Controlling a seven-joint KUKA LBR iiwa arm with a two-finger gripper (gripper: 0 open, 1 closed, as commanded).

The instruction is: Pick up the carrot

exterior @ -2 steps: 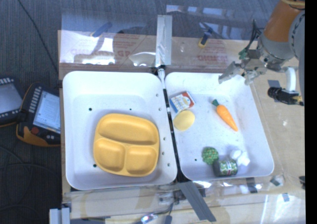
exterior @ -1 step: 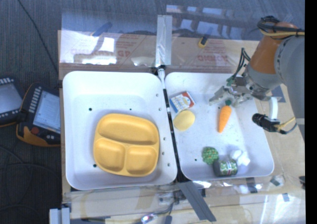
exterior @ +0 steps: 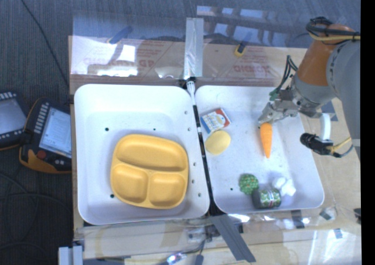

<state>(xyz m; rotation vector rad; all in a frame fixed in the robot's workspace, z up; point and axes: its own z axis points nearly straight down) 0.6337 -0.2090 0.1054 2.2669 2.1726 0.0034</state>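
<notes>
Yellow plastic three-section tray [exterior: 150,170] is lying in left white bin [exterior: 94,141]. In right white bin [exterior: 304,158]: small carton [exterior: 214,120] w/ pale yellow round piece [exterior: 217,142] just below, green broccoli-like item [exterior: 248,183] nr front. Orange tapered carrot [exterior: 266,139] is lying mid-bin, its top end pinched by metal gripper [exterior: 270,116].

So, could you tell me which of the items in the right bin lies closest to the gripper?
The carrot: its broad top sits right at the gripper, while the yellow lemon, the small carton and the broccoli lie farther left or nearer the front.
</notes>
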